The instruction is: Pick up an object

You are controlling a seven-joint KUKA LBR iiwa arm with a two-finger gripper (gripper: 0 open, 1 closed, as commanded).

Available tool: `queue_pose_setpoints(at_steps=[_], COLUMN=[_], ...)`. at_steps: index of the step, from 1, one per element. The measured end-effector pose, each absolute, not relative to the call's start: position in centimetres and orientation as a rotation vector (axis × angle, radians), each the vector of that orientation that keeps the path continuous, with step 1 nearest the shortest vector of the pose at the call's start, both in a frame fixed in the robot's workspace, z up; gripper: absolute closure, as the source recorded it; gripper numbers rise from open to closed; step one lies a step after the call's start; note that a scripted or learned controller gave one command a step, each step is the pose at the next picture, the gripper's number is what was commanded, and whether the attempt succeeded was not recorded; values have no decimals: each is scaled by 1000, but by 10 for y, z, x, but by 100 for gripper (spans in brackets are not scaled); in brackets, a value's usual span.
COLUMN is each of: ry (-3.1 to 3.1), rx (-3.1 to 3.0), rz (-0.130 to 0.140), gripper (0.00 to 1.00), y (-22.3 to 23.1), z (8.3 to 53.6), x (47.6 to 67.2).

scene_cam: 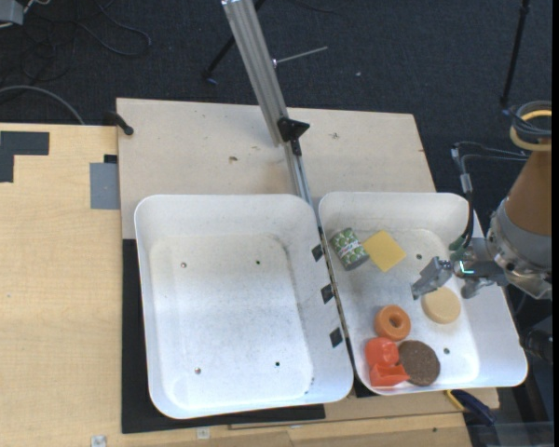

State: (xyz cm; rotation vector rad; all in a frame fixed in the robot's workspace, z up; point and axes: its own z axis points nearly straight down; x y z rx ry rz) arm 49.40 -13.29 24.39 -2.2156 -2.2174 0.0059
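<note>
The right bin (489,366) holds several items. A green can (348,247) lies on its side next to a yellow cheese slice (385,250). In the bin's near part sit an orange doughnut (392,323), a red block (383,360) and a brown cookie (418,362). A beige round bun (442,306) lies near the right side. My gripper (452,280) hangs low over the bin just beyond the bun, open, with one finger on each side and nothing between them.
The left bin (168,240) lies beside the right one, with black clips along the shared wall. A slanted metal rail (261,73) rises from behind the bins. The arm's orange band (538,194) stands at the right.
</note>
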Motion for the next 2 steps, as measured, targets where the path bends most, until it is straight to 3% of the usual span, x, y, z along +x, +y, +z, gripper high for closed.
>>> queue_pose_setpoints(at_steps=[1, 2], ry=[-2217, -2215], rx=[-2222, -2217], rz=[2, 6], gripper=[0, 0], y=[-134, -136], z=[246, 200], x=[495, 487])
